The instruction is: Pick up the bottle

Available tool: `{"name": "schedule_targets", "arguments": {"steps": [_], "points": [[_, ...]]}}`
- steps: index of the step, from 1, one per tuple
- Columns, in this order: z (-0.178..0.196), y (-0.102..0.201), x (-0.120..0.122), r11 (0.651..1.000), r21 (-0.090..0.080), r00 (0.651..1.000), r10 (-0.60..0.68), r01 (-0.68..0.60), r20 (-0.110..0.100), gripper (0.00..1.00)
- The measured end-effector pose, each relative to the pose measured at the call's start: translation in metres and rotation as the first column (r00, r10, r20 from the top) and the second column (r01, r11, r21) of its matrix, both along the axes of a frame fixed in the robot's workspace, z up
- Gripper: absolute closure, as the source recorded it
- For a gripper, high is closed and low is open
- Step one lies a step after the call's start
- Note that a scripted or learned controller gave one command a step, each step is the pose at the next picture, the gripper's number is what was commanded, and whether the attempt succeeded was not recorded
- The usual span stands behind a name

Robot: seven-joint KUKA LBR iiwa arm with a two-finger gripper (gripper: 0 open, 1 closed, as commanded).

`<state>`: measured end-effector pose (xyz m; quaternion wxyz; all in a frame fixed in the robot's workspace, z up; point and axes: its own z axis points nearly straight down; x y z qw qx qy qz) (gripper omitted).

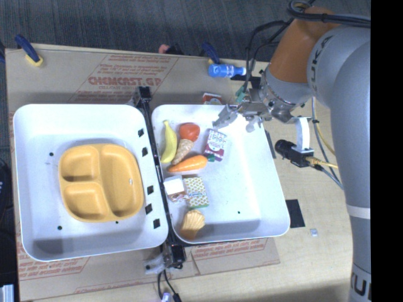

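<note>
The bottle [216, 145] looks like a small white pack with a maroon label. It lies in the right bin [261, 187], near its far edge, just right of the tomato [189, 131]. My gripper [238, 119] hangs over the bin's far rim, a little up and to the right of the bottle. Its fingers [224, 116] are spread open with nothing between them, and they are apart from the bottle.
A banana [169, 142], a cone [182, 150], a carrot [187, 163], a sandwich piece [174, 188], a patterned block [196, 192] and a shell-shaped pastry [193, 221] crowd the right bin's left side. A yellow divided plate [101, 181] sits in the left bin [38, 231]. A blue clamp [223, 71] grips the bench's far edge.
</note>
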<state>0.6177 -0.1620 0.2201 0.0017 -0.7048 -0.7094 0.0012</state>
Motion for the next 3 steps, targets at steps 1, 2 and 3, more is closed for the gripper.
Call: {"name": "schedule_targets", "arguments": {"steps": [1,2,3], "points": [[0.010,0.001,0.000,1.000,0.001,1.000,0.005,-0.005,-0.002,1.00],[-0.011,-0.019,-0.051,0.993,0.001,0.993,0.121,-0.121,0.000,1.00],[-0.034,0.041,-0.098,0.992,0.000,0.992,-0.128,0.128,-0.003,1.00]]}}
